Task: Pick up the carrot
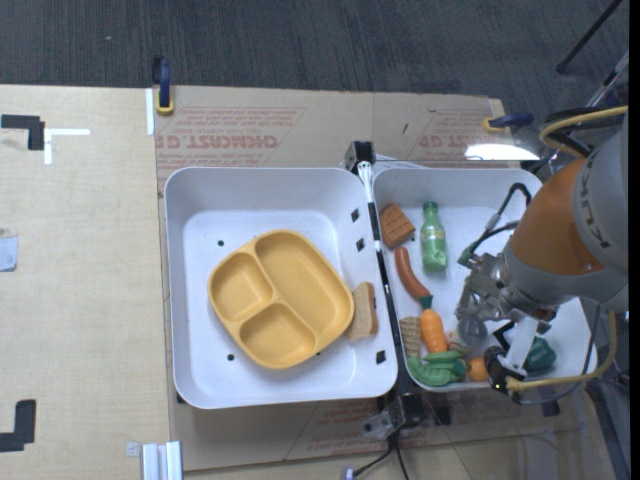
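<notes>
The carrot (432, 330), orange with a paler top end, lies in the right bin (500, 183) near its front left corner, above a green pea pod (437, 370). My gripper (487, 328) hangs over the same bin just to the right of the carrot, a short gap apart from it. Nothing shows held in it. The grey and orange arm (565, 238) covers the bin's right side.
In the right bin also lie a red sausage (411, 273), a green bottle (433, 236), a brown toast piece (396, 225), a small orange item (478, 370) and a green item (540, 353). The left bin (190, 268) holds a yellow divided plate (280, 298) and a bread slice (363, 311).
</notes>
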Controlling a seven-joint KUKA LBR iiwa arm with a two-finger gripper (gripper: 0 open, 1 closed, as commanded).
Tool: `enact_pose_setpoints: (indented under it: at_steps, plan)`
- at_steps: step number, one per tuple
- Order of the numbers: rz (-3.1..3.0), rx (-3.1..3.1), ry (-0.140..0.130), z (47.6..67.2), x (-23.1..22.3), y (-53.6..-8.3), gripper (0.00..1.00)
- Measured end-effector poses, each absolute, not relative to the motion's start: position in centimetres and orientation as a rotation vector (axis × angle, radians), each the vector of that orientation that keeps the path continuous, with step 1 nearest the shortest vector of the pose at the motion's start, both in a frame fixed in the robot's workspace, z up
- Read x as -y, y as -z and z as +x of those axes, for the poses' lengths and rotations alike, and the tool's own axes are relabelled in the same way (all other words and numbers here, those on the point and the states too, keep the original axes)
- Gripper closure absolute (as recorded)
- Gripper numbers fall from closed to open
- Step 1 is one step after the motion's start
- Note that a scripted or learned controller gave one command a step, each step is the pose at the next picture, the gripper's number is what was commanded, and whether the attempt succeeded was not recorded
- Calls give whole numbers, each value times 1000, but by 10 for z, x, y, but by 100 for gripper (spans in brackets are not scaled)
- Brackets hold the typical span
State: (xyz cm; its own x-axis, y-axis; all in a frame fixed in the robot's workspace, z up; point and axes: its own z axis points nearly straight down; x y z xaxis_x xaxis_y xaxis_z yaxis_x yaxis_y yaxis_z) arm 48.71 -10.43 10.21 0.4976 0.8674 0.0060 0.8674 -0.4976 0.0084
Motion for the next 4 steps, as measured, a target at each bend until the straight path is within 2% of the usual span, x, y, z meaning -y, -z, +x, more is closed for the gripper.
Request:
enact_pose_setpoints:
  at_steps: [1,2,3,4]
  plan:
    - [2712,-1571,-20,488,104,-103,0]
    - [2713,-1572,-18,489,104,-111,100]
    - [2714,-1571,-18,489,104,-111,0]
    - [2713,-1576,-18,491,105,-119,100]
